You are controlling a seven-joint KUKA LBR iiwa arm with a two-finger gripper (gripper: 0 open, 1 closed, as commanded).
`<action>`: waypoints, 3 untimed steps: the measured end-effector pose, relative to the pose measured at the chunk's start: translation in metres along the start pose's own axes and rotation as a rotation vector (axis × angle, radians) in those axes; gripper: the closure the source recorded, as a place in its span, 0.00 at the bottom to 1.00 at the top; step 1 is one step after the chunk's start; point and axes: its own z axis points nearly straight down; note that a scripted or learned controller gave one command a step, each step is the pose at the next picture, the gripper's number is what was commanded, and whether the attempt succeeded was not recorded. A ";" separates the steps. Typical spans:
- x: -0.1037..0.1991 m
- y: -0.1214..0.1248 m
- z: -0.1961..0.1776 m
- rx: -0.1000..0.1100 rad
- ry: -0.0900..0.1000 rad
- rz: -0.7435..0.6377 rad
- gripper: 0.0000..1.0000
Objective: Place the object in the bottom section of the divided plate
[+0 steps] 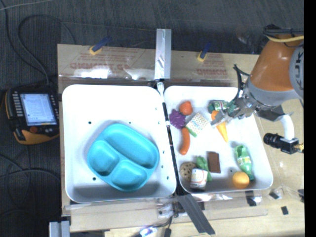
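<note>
Blue divided plate [123, 156] lying in the left bin [74, 102], tilted, its sections bare. Pincer [228, 113] reaching in from the right over the far part of the right bin [264, 169], low among the toys beside a green-labelled can [217, 105] and just above an orange carrot [223, 129]; cannot tell whether released or clenched, nothing plainly seen between its tips. Elsewhere in the right bin: a tomato [185, 107], purple grapes [177, 118], a sausage [185, 140], a chocolate bar [213, 161], a cookie [187, 170], an orange [240, 179] at the near right.
</note>
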 end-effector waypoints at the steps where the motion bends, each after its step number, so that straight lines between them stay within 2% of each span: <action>1: 0.090 0.032 0.015 0.000 0.000 -0.013 1.00; 2: 0.178 -0.031 0.016 0.002 0.001 -0.362 1.00; 3: 0.252 -0.020 0.016 0.003 0.001 -0.233 1.00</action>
